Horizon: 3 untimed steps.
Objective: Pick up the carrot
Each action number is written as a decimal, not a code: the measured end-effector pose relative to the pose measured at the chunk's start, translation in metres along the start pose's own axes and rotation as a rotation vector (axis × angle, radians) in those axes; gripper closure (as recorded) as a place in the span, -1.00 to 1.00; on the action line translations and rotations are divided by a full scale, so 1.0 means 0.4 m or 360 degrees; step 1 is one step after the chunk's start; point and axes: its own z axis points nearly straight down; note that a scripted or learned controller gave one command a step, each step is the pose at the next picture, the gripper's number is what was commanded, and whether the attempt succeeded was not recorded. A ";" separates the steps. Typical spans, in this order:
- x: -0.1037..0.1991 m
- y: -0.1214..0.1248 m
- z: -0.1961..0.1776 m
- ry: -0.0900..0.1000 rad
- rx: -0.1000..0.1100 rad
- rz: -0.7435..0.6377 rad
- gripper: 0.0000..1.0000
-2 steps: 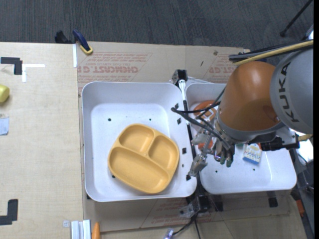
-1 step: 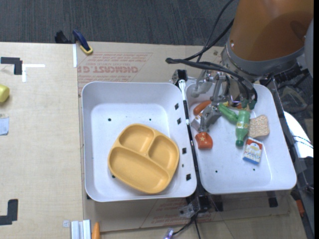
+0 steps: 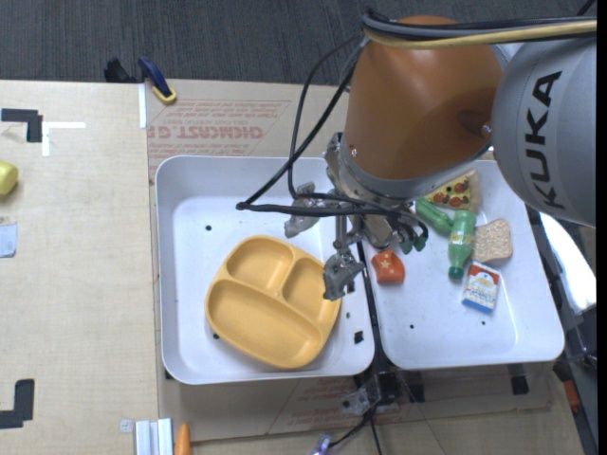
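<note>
One grey-and-orange arm hangs over the left bin and right bin; its gripper sits at the yellow divided plate's right edge, near a red toy fruit. We cannot tell whether its grip is open, nor where the carrot lies

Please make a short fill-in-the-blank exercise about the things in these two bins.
1. The divided plate is coloured ___.
2. It lies in the bin on the view's ___ side.
3. The plate has ___ compartments.
4. The bottle in the other bin is coloured ___.
Missing words: yellow; left; three; green.
</note>
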 end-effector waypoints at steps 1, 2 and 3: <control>0.021 0.043 -0.045 -0.0006 0.0002 -0.0163 -1.00; 0.042 -0.062 0.121 0.0000 0.0001 -0.0429 -1.00; -0.020 0.120 0.511 0.0001 -0.0001 -0.0674 -1.00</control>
